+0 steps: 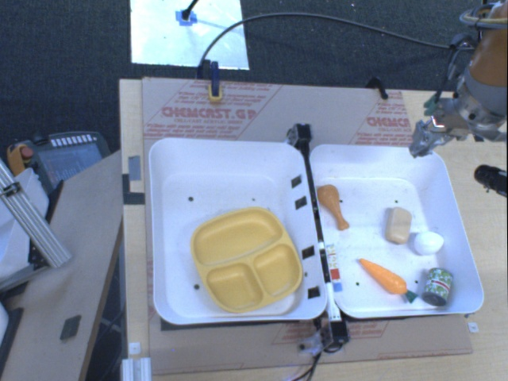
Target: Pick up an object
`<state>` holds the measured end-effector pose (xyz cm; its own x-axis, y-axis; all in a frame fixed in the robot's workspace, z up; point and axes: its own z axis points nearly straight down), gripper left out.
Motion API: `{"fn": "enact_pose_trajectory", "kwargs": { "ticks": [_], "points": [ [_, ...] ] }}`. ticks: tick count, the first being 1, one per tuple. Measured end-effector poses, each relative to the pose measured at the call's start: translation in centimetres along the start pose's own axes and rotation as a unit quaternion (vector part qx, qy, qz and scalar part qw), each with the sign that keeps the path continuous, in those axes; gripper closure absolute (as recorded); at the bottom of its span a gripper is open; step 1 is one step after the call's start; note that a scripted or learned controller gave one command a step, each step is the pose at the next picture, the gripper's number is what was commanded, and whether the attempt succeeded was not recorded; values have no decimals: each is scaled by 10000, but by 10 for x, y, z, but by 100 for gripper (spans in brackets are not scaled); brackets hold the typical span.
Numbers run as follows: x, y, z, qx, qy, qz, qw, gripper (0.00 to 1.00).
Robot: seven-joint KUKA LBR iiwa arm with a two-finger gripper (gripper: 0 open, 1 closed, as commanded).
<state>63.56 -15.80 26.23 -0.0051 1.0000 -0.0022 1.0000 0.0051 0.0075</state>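
The gripper [425,140] hangs over the far right corner of the right bin [373,161]; if its fingers are wide or narrow, I cannot tell, and nothing shows between them. In this bin, a drumstick [332,205] lies near the left wall. A beige block [398,225] and a white egg [429,243] sit toward the right wall. A carrot [384,277] and a small can [437,286] rest by the near edge. The left bin [171,173] carries a yellow divided tray [246,258].

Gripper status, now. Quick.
Gripper: above the far right corner of the right bin, nothing between its fingers; open or shut cannot be told.
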Motion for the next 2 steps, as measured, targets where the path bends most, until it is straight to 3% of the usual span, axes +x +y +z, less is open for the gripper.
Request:
{"fn": "enact_pose_trajectory", "kwargs": {
  "ticks": [1, 2],
  "points": [
    [0, 1, -29, 10, 4, 0, 10000, 100],
    [52, -16, -28, 31, 18, -18, 10000, 100]
  ]
}}
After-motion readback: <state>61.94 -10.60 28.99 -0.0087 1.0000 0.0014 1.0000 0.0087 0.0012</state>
